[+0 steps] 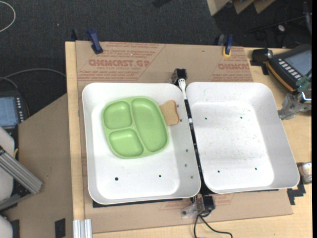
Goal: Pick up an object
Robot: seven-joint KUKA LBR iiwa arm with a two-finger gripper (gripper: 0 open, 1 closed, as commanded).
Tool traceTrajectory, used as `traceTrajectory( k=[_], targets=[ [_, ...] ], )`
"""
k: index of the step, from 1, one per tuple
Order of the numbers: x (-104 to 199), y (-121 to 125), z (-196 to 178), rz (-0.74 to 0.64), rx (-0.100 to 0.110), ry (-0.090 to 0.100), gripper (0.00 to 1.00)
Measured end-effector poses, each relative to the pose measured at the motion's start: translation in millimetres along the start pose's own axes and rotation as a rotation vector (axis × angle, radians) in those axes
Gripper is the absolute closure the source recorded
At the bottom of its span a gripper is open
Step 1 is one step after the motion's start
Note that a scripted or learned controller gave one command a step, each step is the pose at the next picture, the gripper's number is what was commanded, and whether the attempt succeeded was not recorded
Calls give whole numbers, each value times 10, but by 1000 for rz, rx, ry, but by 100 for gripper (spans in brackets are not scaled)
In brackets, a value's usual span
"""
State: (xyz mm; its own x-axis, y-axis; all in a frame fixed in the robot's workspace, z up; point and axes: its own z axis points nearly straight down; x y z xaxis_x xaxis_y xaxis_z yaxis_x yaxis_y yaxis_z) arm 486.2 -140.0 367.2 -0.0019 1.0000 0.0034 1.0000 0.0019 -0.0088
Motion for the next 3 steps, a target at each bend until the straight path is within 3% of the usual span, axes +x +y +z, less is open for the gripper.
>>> traceTrajectory(
  k=[1, 2, 3],
  targets=[
    [-152, 200, -1783, 1, -31, -11, 100],
    [98, -93, -704, 2, 2, 0, 100],
    [697, -73, 172, -4, 2, 0, 100]
  ],
)
